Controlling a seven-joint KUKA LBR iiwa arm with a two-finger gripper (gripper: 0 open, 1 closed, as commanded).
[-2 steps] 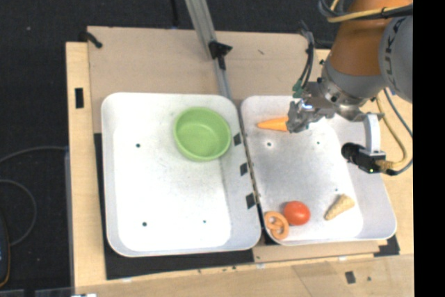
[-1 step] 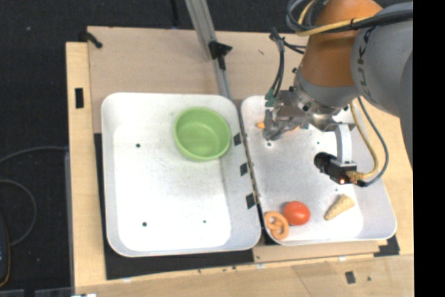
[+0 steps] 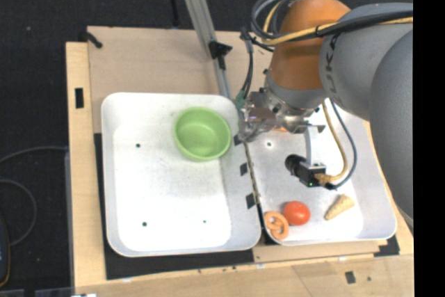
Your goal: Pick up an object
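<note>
A green bowl (image 3: 202, 133) sits in the left bin (image 3: 139, 219), near its upper right corner. In the right bin (image 3: 372, 219) lie a red tomato (image 3: 297, 213), an orange pretzel-like ring (image 3: 277, 225) at the front left corner, and a tan cone (image 3: 339, 206). My gripper (image 3: 249, 127) hangs below the orange wrist at the upper left of the right bin, just right of the bowl and over the divide between the bins. The wrist body hides its tips.
A grey metal pole (image 3: 198, 10) slants from the top down to the bins' back edge. A black cable connector (image 3: 306, 170) dangles over the middle of the right bin. The wooden bench (image 3: 83, 149) borders the bins.
</note>
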